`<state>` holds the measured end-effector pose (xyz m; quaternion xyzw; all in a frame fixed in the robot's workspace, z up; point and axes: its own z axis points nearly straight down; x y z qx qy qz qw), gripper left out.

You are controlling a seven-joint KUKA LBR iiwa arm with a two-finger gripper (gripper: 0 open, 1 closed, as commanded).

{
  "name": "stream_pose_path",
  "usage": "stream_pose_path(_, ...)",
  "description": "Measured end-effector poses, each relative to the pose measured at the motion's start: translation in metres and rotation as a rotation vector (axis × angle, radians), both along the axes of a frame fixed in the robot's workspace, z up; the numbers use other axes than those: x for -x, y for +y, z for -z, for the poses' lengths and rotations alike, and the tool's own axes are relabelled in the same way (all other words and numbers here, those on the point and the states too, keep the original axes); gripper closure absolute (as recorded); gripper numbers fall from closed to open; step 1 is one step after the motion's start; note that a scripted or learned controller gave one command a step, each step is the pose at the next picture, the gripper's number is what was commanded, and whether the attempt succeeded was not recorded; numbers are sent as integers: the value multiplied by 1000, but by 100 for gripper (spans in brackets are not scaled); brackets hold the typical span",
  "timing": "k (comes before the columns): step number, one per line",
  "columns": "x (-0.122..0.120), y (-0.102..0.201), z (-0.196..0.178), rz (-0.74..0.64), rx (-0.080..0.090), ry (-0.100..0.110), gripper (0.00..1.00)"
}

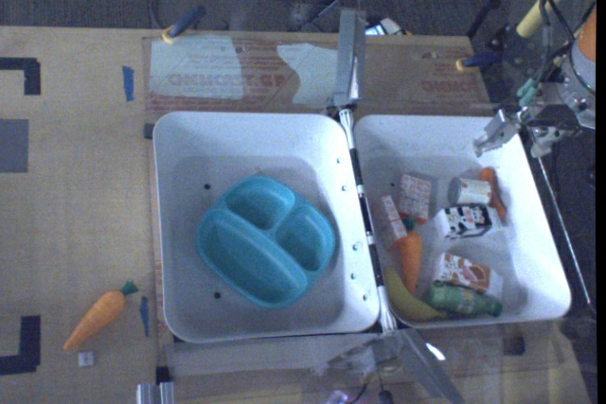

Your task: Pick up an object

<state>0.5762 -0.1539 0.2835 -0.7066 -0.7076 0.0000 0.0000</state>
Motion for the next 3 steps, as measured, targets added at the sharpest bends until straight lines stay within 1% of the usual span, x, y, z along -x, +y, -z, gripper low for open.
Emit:
stream_pose_path(1,-6,-22,118,-164,0,-2,0)
stream_pose_path(2,-8,-54,196,-195,-8,-8,0)
stream_pose_path(3,-8,-57,185,-191,0,-11,100)
